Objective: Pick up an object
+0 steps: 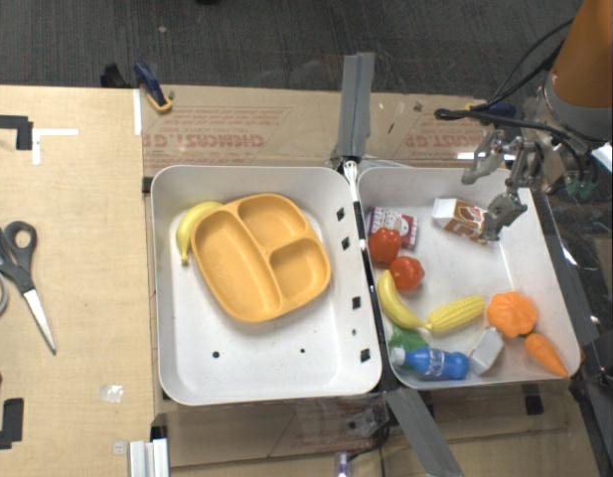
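Note:
My gripper [490, 197] hangs over the far right corner of the right bin [525, 256], fingers open, nothing between them. A small brown and white carton [462, 219] lies just below and to the left of the fingertips; I cannot tell if they touch it. The same bin holds a red and white packet [395, 227], two red tomatoes [384, 246] [407, 272], a banana [396, 304], a corn cob [455, 314], an orange fruit [512, 312], a carrot [545, 355], a blue bottle [435, 364] and a white block [486, 350].
The left bin [187, 356] holds a yellow divided plate [258, 256] with a banana [192, 227] beside it. Scissors [23, 281] lie on the bench at far left. A blue clip [152, 85] sits behind the left bin. Cables hang near the arm at right.

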Motion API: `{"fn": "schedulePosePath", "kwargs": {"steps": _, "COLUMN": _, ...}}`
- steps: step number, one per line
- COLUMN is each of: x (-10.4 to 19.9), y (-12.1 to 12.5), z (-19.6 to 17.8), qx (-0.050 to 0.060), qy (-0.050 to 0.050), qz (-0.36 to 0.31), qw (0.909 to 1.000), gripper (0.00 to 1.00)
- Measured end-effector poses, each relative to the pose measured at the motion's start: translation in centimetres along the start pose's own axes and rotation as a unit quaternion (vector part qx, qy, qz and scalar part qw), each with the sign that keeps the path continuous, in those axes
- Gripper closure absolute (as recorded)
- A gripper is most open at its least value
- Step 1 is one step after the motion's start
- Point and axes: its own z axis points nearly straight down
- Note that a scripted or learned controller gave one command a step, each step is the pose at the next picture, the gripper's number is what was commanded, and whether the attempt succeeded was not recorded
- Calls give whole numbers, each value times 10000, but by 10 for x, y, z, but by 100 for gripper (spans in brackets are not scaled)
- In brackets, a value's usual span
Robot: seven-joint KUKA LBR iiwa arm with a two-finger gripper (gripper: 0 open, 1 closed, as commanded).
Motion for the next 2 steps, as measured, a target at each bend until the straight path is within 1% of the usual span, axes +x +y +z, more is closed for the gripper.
{"fn": "schedulePosePath", "kwargs": {"steps": 1, "x": 95, "y": -11, "z": 108, "qx": -1, "qy": 4, "qz": -551, "qw": 9985, "gripper": 0}}
{"fn": "schedulePosePath", "kwargs": {"steps": 2, "x": -32, "y": 11, "z": 184, "qx": 7, "qy": -96, "qz": 133, "qw": 9999, "gripper": 0}}
